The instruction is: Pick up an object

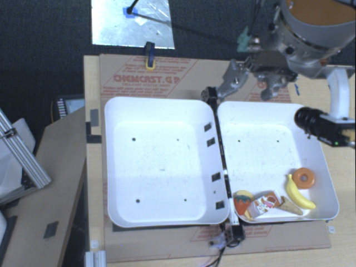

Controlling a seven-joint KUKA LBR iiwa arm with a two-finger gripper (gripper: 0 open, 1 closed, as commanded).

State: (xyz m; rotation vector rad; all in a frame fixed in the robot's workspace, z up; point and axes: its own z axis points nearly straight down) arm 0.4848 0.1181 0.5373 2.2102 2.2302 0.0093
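You will find the gripper [232,82] raised above the far edge of the right bin [261,143], near the divider between the bins; whether it is released or clenched cannot be told. The objects lie grouped in the right bin's near corner: a banana [297,192], an orange ring [303,177] touching its upper end, a small packet [263,204] and a round orange-red piece [243,202]. The left bin [158,160] sits alongside.

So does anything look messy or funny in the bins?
A little. The banana, orange ring and other toys are all bunched in the right bin's near corner, some overlapping. Nothing looks spilled or broken.
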